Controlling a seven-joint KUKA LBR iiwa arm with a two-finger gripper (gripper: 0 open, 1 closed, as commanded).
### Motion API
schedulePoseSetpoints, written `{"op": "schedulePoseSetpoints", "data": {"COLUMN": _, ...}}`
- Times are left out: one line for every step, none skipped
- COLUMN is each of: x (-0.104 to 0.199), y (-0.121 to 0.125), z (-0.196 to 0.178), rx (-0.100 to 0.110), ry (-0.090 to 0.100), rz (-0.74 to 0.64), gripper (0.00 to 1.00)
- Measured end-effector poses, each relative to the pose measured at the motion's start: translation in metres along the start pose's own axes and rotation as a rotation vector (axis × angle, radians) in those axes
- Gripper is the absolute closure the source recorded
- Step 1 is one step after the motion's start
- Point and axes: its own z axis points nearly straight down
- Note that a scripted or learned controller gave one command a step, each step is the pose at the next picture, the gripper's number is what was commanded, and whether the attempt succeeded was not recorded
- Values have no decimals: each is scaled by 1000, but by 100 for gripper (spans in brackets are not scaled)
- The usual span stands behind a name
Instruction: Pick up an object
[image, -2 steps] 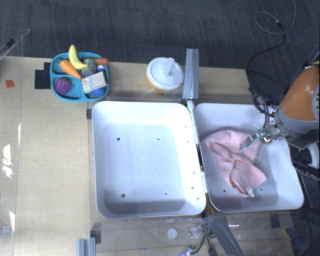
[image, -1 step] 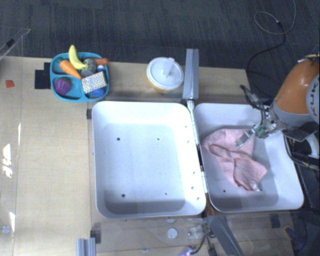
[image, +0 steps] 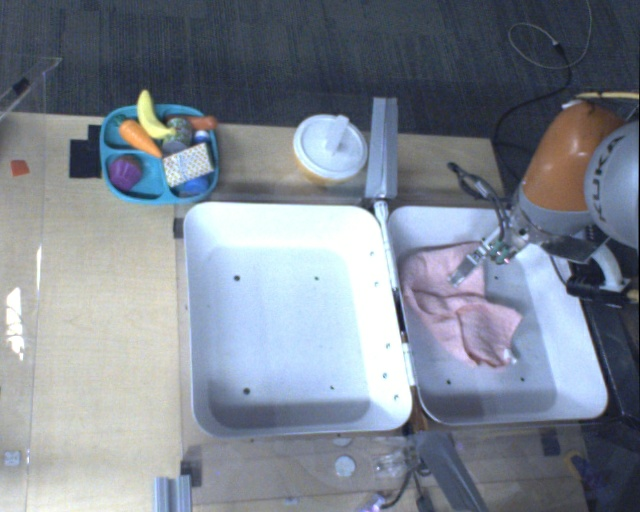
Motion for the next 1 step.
{"op": "schedulePoseSetpoints", "data": {"x": -1, "y": 4, "z": -14, "rx": -8, "ry": -6, "rz": -2, "gripper": 100}}
